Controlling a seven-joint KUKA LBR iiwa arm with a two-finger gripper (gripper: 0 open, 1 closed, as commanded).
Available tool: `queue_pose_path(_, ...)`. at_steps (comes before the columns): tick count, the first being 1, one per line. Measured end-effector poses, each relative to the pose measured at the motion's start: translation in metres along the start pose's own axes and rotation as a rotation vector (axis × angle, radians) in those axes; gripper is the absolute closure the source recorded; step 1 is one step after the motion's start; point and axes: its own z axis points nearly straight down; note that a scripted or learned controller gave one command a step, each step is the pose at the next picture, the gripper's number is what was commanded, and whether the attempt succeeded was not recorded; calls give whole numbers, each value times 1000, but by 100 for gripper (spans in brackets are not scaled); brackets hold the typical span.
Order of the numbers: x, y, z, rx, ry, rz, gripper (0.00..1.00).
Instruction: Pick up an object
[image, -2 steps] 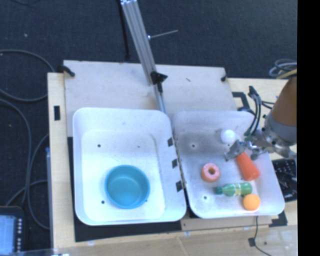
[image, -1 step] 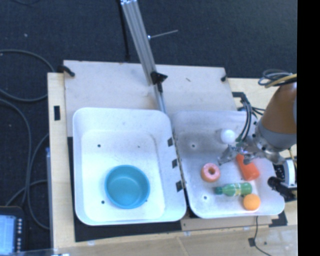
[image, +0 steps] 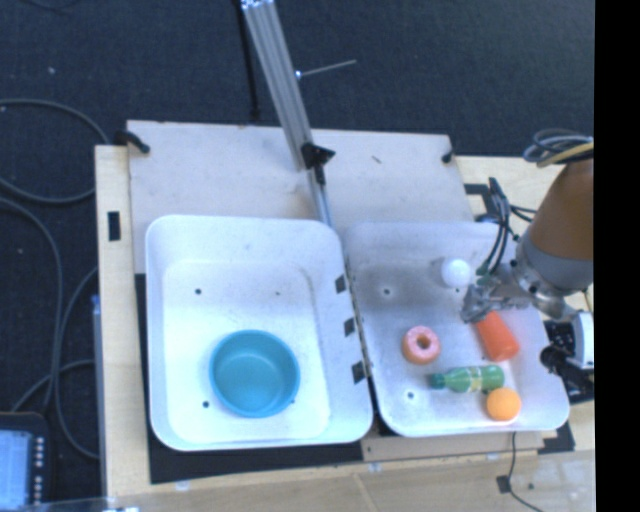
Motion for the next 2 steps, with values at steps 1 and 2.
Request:
queue_pose_path(1, 3, -3, -47, 2, 3, -12, 100)
queue_pose_path(2, 1, 2, -92, 0, 2, -19, 100)
